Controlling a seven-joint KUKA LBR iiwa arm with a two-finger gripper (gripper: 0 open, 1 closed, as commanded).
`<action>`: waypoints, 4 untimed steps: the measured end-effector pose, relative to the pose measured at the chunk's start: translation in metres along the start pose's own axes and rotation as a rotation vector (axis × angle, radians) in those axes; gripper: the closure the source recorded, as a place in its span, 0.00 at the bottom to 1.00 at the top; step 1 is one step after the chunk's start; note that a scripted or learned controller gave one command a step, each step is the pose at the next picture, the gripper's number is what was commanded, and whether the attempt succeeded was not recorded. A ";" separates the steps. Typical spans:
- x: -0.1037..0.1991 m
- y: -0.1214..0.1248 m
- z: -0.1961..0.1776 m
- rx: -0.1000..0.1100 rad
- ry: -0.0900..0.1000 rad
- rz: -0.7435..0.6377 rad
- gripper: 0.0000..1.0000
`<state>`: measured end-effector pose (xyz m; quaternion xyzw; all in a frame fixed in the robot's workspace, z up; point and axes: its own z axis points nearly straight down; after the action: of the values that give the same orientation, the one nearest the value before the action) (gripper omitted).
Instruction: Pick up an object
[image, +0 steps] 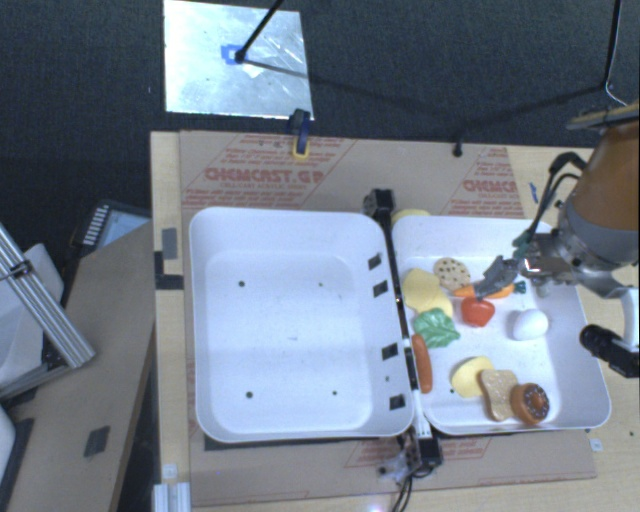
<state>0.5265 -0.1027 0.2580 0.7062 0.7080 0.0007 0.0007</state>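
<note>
The arm (600, 215) reaches in from the right over the right bin (585, 345), orange band above the wrist, grey body below. The tool (492, 278) sits low over the upper middle of that bin, just above the red tomato (478, 311) and beside the cookie (452, 271). An orange carrot-like piece (500, 292) lies right under the fingertips; whether it is between them cannot be told, nor whether the fingers are spread or closed. All toy food is in the right bin: a yellow piece (424, 292) near the divider, green lettuce (436, 326) below it, a hot dog (423, 362) along the left wall, a white egg (528, 324) right of the tomato, a second yellow piece (470, 375), a bread slice (496, 392) and a chocolate donut (530, 402) near the front wall. The donut touches the bread slice. A pale yellow item (410, 214) rests at the bin's back rim. The left bin (290, 325) sits beside it on the desk (250, 170), joined by black clips (389, 352).
</note>
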 end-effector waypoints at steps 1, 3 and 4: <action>0.011 0.050 0.150 0.010 0.002 -0.004 0.00; 0.004 0.084 0.159 -0.007 0.001 -0.002 1.00; 0.020 0.133 0.173 -0.004 0.000 -0.004 1.00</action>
<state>0.6596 -0.0819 0.0848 0.7047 0.7095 0.0023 0.0022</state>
